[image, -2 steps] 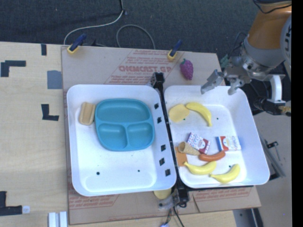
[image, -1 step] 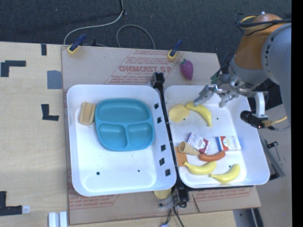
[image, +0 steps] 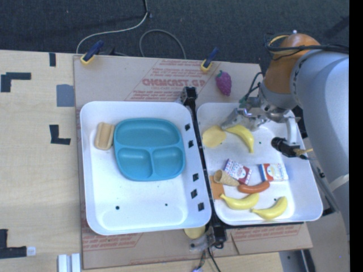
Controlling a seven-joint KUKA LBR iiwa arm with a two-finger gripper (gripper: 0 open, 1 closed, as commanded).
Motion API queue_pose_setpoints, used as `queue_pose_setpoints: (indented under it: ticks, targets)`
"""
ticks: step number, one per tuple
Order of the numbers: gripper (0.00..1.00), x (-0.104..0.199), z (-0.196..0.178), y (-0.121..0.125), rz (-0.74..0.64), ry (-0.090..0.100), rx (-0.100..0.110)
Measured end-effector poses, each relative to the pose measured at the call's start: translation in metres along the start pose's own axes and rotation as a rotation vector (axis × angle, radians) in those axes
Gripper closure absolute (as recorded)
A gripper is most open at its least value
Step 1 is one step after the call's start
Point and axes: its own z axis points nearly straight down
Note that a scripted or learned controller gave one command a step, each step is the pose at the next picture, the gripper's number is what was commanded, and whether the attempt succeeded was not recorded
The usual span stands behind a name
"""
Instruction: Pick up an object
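Bright even overhead light, soft short shadows, mild glare on white bins (image: 91, 152), slightly soft focus

Open floor in the left bin (image: 142, 211) below the blue tray (image: 150, 149).

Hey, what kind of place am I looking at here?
Probably a robotics lab bench set up for grasping trials: a grey arm reaches over two white bins, toy food such as a banana lies in one, and clamps hold the board down.
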Motion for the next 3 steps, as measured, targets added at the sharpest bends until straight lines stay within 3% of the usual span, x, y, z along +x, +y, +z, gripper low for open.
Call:
queue_pose_setpoints:
  ticks: [1,2,3]
  targets:
    - [1.0,0.0,-0.017,0.0,-0.001,-0.002,-0.001]
    - [0.0,0.0,-0.016,0.0,-0.002,-0.001,0.0]
    - [0.0,0.012,-0.007,-0.016,0.003,-0.001,-0.002]
